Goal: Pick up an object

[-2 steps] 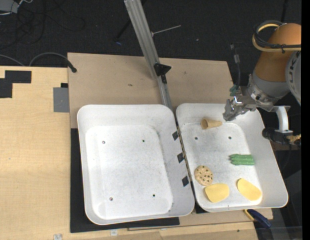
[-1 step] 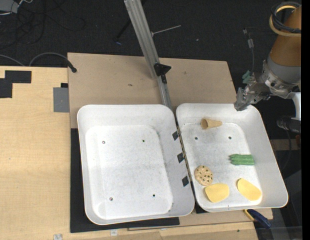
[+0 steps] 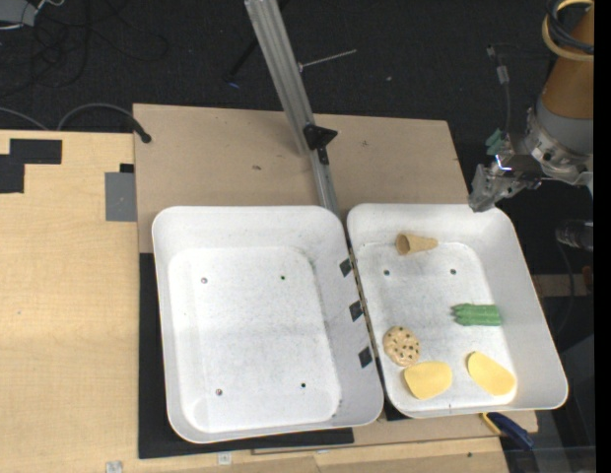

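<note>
While the pincer (image 3: 483, 193), its grip unclear, hangs beside the right bin (image 3: 542, 343), a cookie (image 3: 401, 344) lies inside.

1. One fixed camera sits high above the worktop (image 3: 69, 294), looking down at a slant.
2. It stands far enough back to take in both white bins (image 3: 251, 227) whole, side by side.
3. The arm (image 3: 567, 97) enters at the far right.
</note>
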`<state>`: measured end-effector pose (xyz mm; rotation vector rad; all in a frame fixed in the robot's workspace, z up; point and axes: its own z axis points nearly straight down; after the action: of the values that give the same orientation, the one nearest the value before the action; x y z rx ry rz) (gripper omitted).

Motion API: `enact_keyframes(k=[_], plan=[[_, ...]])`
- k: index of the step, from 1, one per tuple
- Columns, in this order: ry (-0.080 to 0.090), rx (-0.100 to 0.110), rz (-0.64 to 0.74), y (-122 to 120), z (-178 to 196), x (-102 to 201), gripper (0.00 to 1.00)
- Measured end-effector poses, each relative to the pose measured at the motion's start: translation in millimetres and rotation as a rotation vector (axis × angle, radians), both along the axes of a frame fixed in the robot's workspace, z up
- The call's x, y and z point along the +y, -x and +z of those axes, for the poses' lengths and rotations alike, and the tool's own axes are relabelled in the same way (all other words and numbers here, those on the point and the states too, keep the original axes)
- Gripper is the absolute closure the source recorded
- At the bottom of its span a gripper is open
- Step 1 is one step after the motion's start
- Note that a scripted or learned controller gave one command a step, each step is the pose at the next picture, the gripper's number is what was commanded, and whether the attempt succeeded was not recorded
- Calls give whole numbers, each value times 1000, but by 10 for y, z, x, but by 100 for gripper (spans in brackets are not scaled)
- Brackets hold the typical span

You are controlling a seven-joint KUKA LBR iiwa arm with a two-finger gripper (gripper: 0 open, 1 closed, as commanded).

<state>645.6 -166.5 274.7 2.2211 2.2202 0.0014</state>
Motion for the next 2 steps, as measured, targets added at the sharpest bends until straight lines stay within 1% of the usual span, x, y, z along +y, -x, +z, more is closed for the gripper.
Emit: enact_keyframes(k=[1,2], plan=[[-2,5,5,198,26,492,100],[-2,7,3,408,-105,869,100]])
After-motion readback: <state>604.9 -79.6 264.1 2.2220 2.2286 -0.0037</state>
